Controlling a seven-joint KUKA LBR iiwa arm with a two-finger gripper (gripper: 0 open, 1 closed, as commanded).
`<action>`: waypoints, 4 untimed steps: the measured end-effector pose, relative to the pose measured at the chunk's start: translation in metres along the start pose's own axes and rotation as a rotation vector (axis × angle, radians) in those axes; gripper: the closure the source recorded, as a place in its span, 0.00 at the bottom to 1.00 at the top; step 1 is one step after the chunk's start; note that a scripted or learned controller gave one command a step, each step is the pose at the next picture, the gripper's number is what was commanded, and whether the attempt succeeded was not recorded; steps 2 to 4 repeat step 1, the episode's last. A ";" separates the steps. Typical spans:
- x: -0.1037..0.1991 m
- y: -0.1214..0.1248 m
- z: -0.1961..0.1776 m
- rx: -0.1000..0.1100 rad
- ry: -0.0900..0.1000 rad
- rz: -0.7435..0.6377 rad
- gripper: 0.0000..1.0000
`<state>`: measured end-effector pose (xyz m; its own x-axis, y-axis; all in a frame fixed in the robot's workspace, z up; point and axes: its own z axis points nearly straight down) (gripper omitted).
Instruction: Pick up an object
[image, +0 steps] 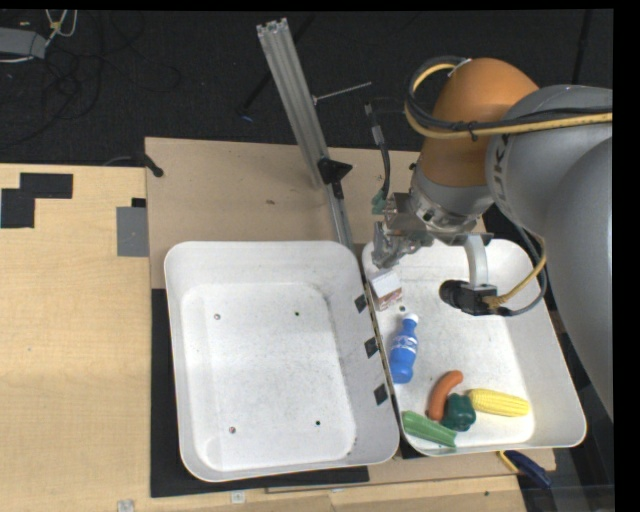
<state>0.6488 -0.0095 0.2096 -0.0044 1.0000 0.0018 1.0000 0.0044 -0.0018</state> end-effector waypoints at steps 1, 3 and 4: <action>0.058 0.007 -0.015 -0.001 0.001 -0.001 1.00; 0.058 0.007 -0.015 -0.001 0.001 -0.001 1.00; 0.058 0.007 -0.015 -0.001 0.001 -0.001 1.00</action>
